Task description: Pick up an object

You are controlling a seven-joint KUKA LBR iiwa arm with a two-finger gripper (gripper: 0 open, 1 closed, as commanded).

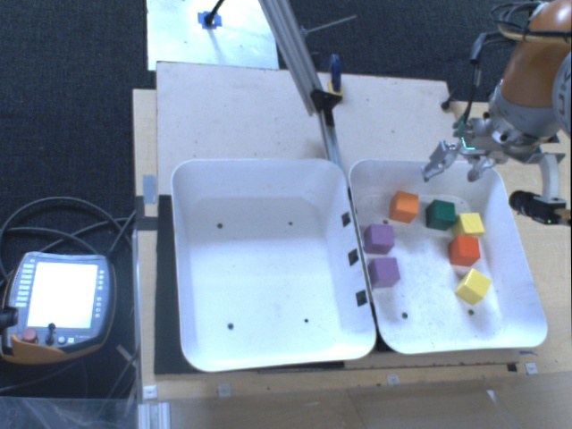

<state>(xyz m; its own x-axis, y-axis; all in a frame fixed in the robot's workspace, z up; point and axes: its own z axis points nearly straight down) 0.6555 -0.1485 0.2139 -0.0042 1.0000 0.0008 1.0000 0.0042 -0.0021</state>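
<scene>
Teach pendant (55,307) with coiled cable on dark floor left of bench; blue clamp (335,71) on board.

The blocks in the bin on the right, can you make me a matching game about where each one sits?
Things:
1. orange block
2. green block
3. lower purple block
4. lower yellow block

Places:
A. nearest the bin's right wall, below the red block
B. nearest the divide between the two bins, under the other purple block
C. between the orange block and the upper yellow block
D. top left of the group, left of the green block

Pairs: 1-D, 2-C, 3-B, 4-A
</scene>
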